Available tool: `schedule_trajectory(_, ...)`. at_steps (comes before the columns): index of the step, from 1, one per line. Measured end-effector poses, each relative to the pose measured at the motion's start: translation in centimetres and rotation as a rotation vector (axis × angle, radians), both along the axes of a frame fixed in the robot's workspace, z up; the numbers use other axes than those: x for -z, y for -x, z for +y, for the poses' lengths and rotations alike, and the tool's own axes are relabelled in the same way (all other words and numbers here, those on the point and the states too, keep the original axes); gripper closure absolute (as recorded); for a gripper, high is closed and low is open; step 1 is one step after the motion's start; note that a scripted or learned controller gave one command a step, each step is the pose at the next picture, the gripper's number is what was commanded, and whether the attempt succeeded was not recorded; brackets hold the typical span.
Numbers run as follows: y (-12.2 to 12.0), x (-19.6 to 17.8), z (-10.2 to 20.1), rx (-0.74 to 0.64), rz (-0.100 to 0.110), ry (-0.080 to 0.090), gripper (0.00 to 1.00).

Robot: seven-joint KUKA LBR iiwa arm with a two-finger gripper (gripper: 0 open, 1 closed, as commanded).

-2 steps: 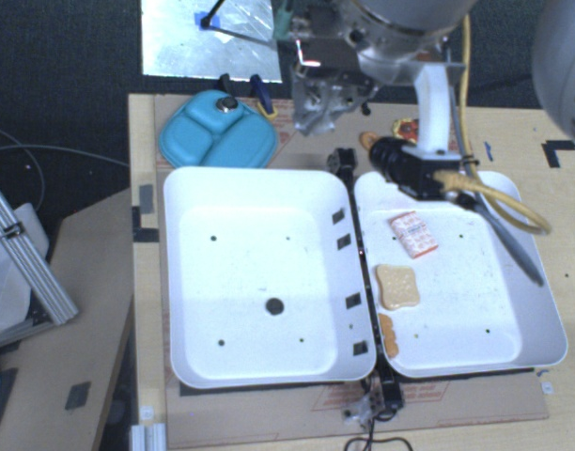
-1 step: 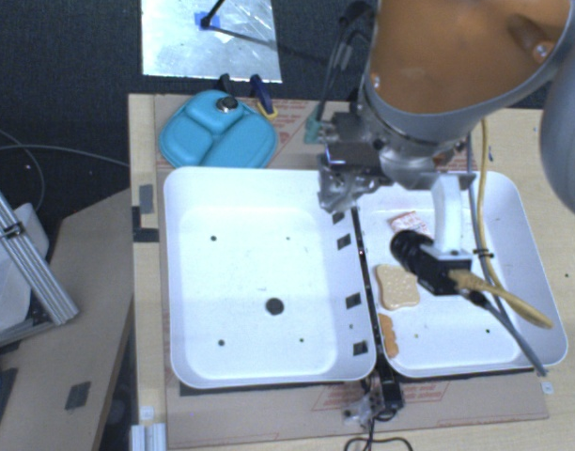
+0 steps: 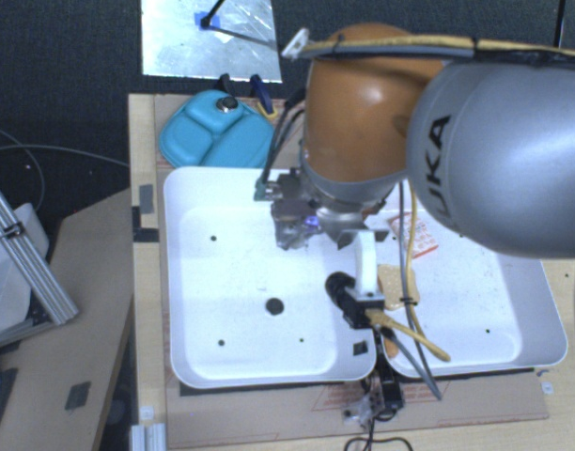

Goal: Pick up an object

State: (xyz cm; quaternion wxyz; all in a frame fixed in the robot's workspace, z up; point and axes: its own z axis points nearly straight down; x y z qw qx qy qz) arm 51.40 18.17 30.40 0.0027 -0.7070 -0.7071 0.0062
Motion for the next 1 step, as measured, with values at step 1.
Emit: schedule_trajectory(1, 2.84, -1.56, -3.62, 0.002, -0.012, -0.005, 1.0)
